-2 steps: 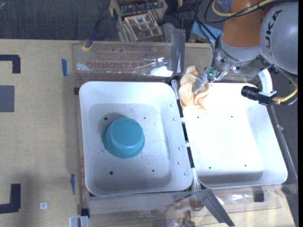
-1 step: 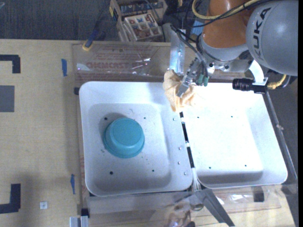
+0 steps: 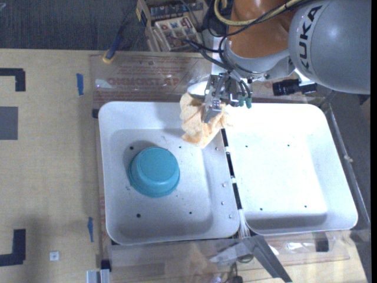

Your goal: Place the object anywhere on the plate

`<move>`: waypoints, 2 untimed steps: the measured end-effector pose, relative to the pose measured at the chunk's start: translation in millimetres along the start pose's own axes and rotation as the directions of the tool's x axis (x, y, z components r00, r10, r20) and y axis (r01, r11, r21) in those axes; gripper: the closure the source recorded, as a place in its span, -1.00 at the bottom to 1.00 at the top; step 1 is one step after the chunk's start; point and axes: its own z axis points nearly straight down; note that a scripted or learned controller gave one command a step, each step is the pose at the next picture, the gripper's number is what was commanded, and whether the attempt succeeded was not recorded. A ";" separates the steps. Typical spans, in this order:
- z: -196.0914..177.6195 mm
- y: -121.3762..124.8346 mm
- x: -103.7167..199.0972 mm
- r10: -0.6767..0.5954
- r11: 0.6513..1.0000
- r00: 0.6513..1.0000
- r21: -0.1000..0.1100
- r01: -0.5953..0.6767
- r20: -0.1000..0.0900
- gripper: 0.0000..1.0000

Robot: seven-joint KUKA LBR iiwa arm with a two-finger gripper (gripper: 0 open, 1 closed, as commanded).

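Observation:
A round blue plate (image 3: 154,171) lies in the left white bin (image 3: 118,217), left of its middle. A pale yellow, crumpled soft object (image 3: 197,125) hangs at the bin's back right corner, above and to the right of the plate. My gripper (image 3: 213,106) points down onto the object's top and is shut on it, with its upper edge pinched between the fingers. The object's lower end hangs close to the bin's sloping wall; whether it touches I cannot tell.
The right white bin (image 3: 283,175) adjoins the left one along a middle seam. The grey arm with its orange band (image 3: 265,5) and cables crowds the back right. A clear plastic sheet (image 3: 147,75) and a rack of boxes (image 3: 171,22) lie behind the bins.

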 end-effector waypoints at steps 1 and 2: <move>5.6 46.5 14.8 -0.114 0.993 0.993 0.000 0.114 -0.004 1.00; 7.8 99.3 16.6 -0.117 0.993 0.993 -0.001 0.117 0.000 1.00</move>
